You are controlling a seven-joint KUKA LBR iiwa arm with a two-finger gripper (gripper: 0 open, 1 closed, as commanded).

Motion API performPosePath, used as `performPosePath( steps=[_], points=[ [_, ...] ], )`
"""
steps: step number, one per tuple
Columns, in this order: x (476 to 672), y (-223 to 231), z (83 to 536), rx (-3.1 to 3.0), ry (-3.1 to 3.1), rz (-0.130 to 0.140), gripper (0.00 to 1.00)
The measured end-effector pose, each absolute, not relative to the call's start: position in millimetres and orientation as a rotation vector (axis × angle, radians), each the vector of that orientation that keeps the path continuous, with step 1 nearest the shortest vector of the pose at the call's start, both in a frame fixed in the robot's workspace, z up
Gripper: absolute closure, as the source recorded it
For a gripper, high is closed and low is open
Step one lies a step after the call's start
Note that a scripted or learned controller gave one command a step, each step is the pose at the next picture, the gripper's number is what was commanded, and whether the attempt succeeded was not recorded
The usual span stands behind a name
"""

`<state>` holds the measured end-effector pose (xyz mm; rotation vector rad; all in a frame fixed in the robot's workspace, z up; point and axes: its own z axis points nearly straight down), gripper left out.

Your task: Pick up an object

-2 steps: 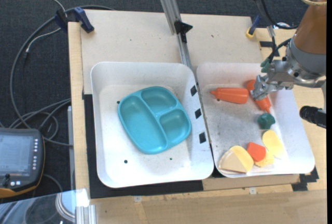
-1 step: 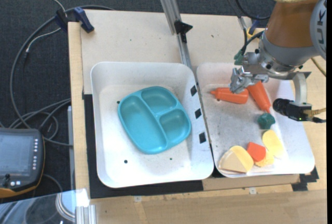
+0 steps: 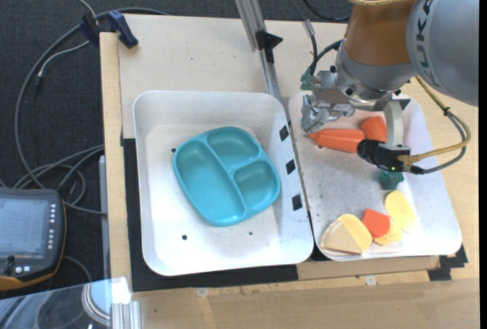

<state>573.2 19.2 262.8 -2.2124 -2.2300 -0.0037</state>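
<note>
Over the right bin point(image 3: 445, 206), the hand point(image 3: 316, 116) hangs near that bin's far left corner, close to the wall shared with the left bin point(image 3: 152, 122); whether it is clenched or released I cannot tell. Just beside it lies an orange carrot-shaped toy point(image 3: 338, 138), with a red-orange piece point(image 3: 373, 126) next to that. A dark green piece point(image 3: 391, 179) sits mid-bin. Against the near rim cluster a pale wedge point(image 3: 346, 234), a small orange block point(image 3: 375, 221) and a yellow piece point(image 3: 399, 211); bare floor lies between the groups. A teal divided plate point(image 3: 225, 175) sits centred in the left bin, with bare margin all round. "KU" reads on the arm point(image 3: 449, 23). Counter point(image 3: 190, 53) stretches bare behind.
</note>
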Motion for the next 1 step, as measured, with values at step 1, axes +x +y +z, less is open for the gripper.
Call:
performPosePath(
  steps=[1],
  points=[
    [588.4, 78.8, 261.5, -2.214, -2.230, -0.005, 1.00]
  ],
)
